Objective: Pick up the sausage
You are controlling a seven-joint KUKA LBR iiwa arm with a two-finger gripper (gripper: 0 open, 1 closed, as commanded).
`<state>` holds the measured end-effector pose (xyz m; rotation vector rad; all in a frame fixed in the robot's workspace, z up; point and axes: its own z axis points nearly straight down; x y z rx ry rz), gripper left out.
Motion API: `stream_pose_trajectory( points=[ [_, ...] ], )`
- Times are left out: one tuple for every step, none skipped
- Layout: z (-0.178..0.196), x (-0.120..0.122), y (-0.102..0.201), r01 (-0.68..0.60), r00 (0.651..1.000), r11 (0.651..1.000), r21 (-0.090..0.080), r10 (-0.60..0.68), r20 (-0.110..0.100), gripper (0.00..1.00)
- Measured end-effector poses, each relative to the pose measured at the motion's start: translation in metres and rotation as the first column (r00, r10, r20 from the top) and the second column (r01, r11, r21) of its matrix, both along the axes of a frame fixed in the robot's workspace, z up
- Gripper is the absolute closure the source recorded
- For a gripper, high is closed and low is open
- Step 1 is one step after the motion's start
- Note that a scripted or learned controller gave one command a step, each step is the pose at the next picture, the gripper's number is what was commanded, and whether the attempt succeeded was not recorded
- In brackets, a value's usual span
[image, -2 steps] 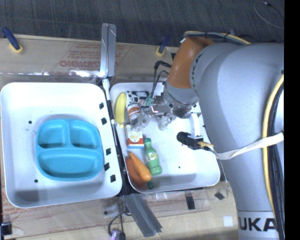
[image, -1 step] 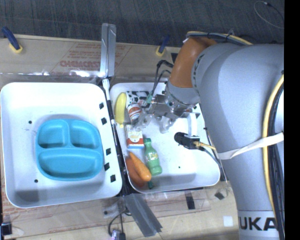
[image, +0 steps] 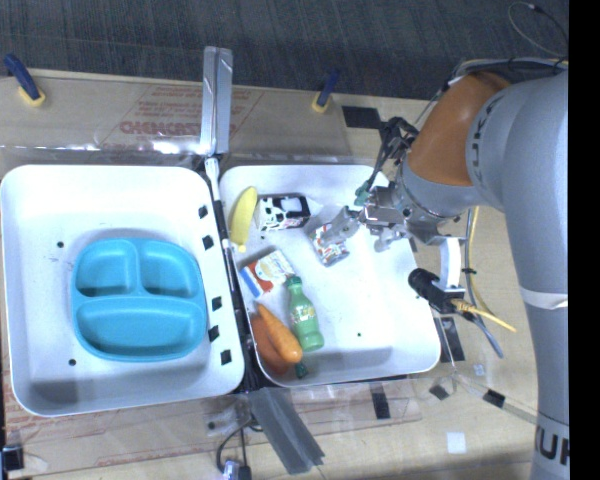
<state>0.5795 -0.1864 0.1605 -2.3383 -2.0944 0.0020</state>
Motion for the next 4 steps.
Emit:
stream_pose_trajectory(
  points=[
    [0.005,-0.029,-0.012,-0.135,0.991,0.991,0.001,0.135,-0.002,0.0],
    [-0.07,0.041,0.059,-0.073,0.997,0.997,0.0,0.073,0.0,0.0],
    [-0.07,-0.071,0.095,0.052,0.999,0.999,0.0,-0.052,-0.003,0.0],
    [-0.069,0.008,0.075,0.028,1.0,1.0,0.0,-0.028,0.0,0.0]
  ],
)
